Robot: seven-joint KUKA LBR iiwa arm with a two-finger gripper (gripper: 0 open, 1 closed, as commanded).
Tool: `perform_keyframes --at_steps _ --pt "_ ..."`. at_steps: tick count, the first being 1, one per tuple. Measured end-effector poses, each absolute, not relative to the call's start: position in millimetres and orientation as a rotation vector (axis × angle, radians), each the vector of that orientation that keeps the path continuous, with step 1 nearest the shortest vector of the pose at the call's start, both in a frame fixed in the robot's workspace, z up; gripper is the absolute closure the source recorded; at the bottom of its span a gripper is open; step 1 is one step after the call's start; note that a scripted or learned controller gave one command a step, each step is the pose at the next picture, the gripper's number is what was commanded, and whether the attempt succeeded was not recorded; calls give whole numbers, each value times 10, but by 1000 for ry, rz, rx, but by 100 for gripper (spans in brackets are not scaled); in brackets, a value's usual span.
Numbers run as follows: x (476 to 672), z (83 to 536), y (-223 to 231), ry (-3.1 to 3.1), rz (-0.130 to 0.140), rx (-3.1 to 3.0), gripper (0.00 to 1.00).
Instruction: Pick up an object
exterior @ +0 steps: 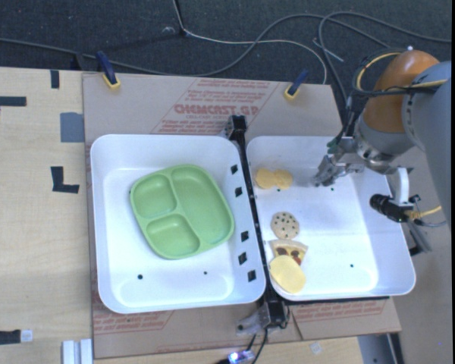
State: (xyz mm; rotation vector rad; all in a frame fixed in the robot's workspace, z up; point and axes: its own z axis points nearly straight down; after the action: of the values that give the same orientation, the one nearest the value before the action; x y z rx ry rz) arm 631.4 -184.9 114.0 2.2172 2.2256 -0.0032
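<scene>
So, looking down from the camera view, the table (30, 226) is light wood with a sheet of cardboard (205, 105) on it, and two shallow white bins sit side by side on that cardboard. The left bin (110, 279) has a green divided plate (182, 211) lying flat, a bit toward its upper middle, three compartments facing up. The right bin (364, 271) is where the small stuff is, all lined up near its left wall: a pale yellow piece (273, 178) toward the top, a round cookie with dark chips (285, 224) below it, then a brownish wedge-like thing (288, 249) and a yellow round piece (289, 275) touching each other near the lower left corner of that bin. The arm (409, 112) comes in from the right side of the frame, grey with the orange part up near the upper right. Its tool (326, 174) is down in the upper part of the right bin, pointing toward the lower left, with the pale yellow piece near it on the left but clearly apart. Nothing is between the tips as far as I can see, and honestly I can't tell whether they're spread or pressed together, too small and dark. Black cables (235, 29) run across the dark floor at the top of the frame.
</scene>
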Motion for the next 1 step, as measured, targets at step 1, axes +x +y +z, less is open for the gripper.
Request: perform_keyframes --at_steps 1 --pt "6230 1666 -1894 2221 2 2220 100"
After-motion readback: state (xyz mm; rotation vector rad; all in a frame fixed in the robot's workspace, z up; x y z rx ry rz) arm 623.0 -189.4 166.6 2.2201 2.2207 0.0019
